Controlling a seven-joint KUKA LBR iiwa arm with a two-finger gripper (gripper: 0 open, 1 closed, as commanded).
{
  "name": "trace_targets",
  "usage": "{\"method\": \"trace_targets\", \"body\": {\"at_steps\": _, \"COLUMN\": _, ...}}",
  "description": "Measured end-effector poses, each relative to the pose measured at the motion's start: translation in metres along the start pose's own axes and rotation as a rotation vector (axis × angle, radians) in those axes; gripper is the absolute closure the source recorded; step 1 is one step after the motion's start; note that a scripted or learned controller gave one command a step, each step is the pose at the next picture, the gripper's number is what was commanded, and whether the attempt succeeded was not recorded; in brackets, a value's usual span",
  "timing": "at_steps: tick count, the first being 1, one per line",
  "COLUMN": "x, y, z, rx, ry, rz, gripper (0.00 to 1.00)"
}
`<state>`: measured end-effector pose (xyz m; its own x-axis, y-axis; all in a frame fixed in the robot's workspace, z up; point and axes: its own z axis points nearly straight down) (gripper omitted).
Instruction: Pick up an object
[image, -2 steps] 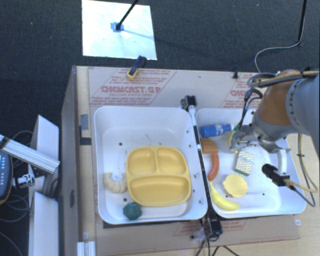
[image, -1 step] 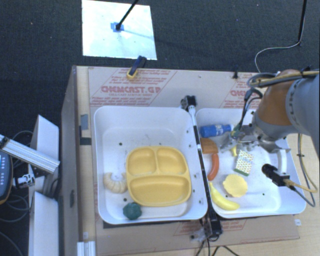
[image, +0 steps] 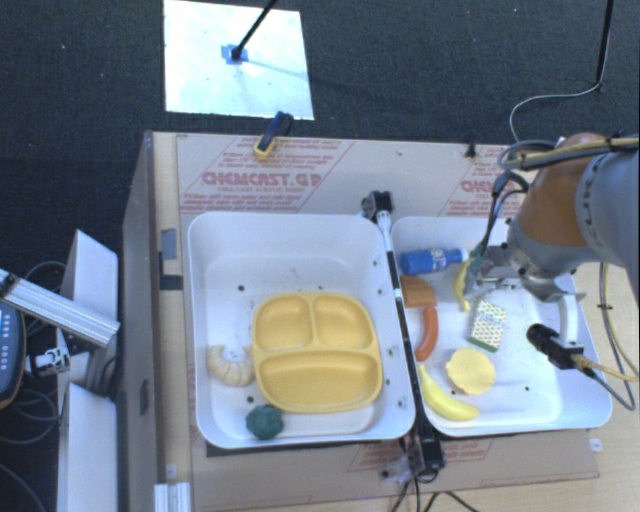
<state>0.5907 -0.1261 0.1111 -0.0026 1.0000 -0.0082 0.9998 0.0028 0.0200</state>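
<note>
Checkered block (image: 487, 325) sits near the middle of the right bin (image: 585, 400), tilted on its edge, green and white squares facing up. Gripper (image: 486, 283) hangs just at the block's 12 o'clock, right over it, and from this angle I cannot tell whether it is spread or closed, or whether it touches the block at all. The grey arm (image: 600, 205) with its orange band (image: 545, 195) reaches in from 3 o'clock.

Around the block, going by the clock: blue bottle (image: 432, 261) lying on its side at 11 o'clock, a slim yellow piece (image: 461, 285) just beside the gripper at 10 o'clock, a brown piece (image: 418, 293) against the bin's wall further out at 10, red sausage (image: 428, 333) at 9 o'clock, banana (image: 445, 395) at 7 o'clock, and a yellow disc (image: 470, 371) at 6 o'clock, close under the block but apart from it.

Over in the left bin (image: 215, 250), 3 things: a yellow divided plate (image: 317, 352) with 3 compartments near the middle, a cream pastry (image: 230, 363) at the plate's 9 o'clock, touching its rim, and a green ball (image: 265, 421) at its 7 o'clock
</note>
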Motion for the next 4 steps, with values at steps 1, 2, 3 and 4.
{"method": "trace_targets", "body": {"at_steps": 1, "x": 0.000, "y": 0.000, "z": 0.000, "rx": 0.000, "ry": 0.000, "rz": 0.000, "gripper": 0.00}}
{"method": "trace_targets", "body": {"at_steps": 2, "x": 0.015, "y": 0.057, "z": 0.028, "rx": 0.020, "ry": 0.008, "rz": -0.002, "gripper": 0.00}}
{"method": "trace_targets", "body": {"at_steps": 3, "x": 0.015, "y": 0.057, "z": 0.018, "rx": 0.026, "ry": 0.008, "rz": -0.004, "gripper": 1.00}}
{"method": "trace_targets", "body": {"at_steps": 4, "x": 0.064, "y": 0.002, "z": -0.075, "rx": 0.015, "ry": 0.009, "rz": -0.003, "gripper": 1.00}}
